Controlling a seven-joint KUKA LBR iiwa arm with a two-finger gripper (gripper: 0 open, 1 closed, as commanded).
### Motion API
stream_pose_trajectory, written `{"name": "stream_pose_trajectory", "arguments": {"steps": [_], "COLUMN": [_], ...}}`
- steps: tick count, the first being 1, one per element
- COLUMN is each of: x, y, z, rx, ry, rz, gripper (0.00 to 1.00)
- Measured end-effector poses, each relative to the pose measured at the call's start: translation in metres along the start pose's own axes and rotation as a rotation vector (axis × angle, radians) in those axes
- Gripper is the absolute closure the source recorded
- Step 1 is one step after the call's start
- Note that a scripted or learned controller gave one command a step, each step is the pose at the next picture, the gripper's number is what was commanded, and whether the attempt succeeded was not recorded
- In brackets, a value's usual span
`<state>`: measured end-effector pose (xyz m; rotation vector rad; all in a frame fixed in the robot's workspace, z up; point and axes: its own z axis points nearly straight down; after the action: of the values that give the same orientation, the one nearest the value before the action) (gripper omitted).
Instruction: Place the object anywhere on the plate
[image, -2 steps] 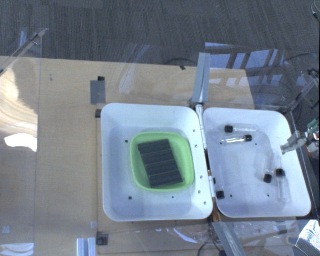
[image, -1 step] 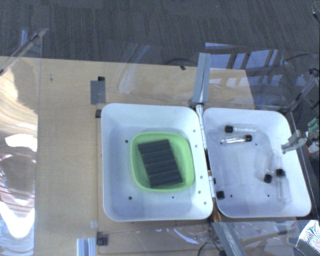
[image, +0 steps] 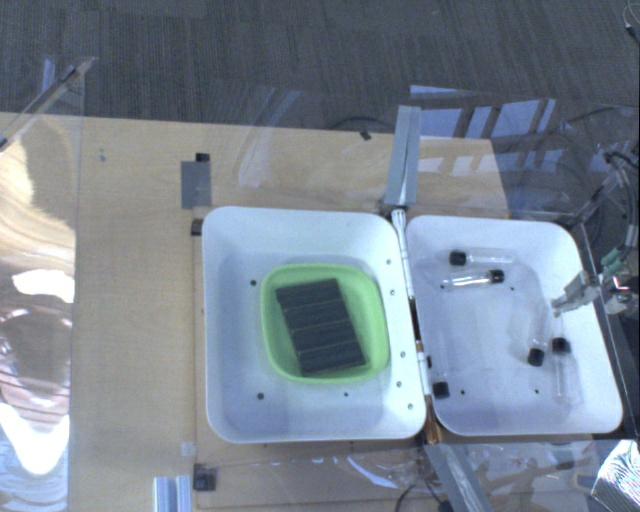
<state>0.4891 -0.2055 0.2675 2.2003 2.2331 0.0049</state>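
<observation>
The wooden bench (image: 120, 330) carried two white bins side by side. The left bin (image: 235, 400) held a green plate (image: 275, 300), square with rounded corners, and a dark ribbed block (image: 320, 327) lay flat near its middle, turned slightly askew, with green rim showing on every side. The right bin (image: 500, 400) held what looked like clear tubes with black caps (image: 475, 280), though they were hard to make out against the white. At that bin's right edge a pale metal piece, possibly the gripper (image: 578, 295), stood well apart from the block; how it was set could not be told.
</observation>
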Motion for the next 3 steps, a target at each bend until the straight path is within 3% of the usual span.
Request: {"name": "stream_pose_trajectory", "arguments": {"steps": [1, 2, 3], "x": [0.000, 0.023, 0.004], "y": [0.000, 0.000, -0.001], "z": [0.007, 0.010, 0.005], "rx": [0.000, 0.002, 0.001], "ry": [0.000, 0.001, 0.000], "rz": [0.046, 0.097, 0.077], "gripper": [0.00, 0.00, 0.00]}}
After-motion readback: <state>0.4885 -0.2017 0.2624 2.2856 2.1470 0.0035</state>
